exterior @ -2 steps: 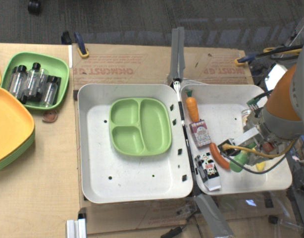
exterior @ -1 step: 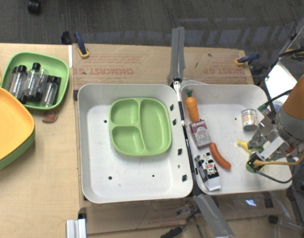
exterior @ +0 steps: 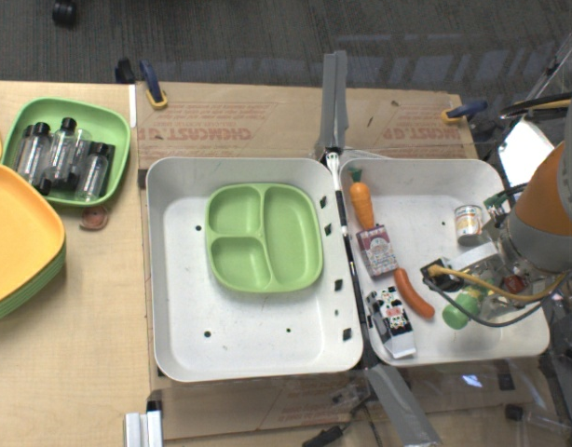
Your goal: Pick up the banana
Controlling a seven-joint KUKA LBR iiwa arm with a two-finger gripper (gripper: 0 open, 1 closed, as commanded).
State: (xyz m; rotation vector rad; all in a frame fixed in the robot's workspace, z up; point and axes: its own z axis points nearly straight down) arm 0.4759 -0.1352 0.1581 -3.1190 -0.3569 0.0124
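The gripper (exterior: 483,290) hangs low over the right-hand bin (exterior: 426,189), close to that bin's near right corner. Whether it is spread or pressed together cannot be told, as the wrist covers it. Where the banana lies cannot be told either.

Just beside the gripper, on its side toward the bin divider, sits a small green round thing (exterior: 456,313). A red sausage-shaped piece (exterior: 415,293) lies a little further that way, slanted. Beyond that and nearer the bin's front edge is a black-and-white patterned carton (exterior: 394,322). Up the view from the gripper stands a small tin (exterior: 469,223), apart from it. A dark red packet (exterior: 377,250) and, past it, a carrot (exterior: 361,203) lie well away from the gripper along the divider.

The left-hand bin (exterior: 258,338), far across from the gripper, holds a green divided plate (exterior: 265,238). Further still, on the bench, are a green tray (exterior: 25,119) of small bottles (exterior: 64,156) and a stack of orange plates (exterior: 20,240)
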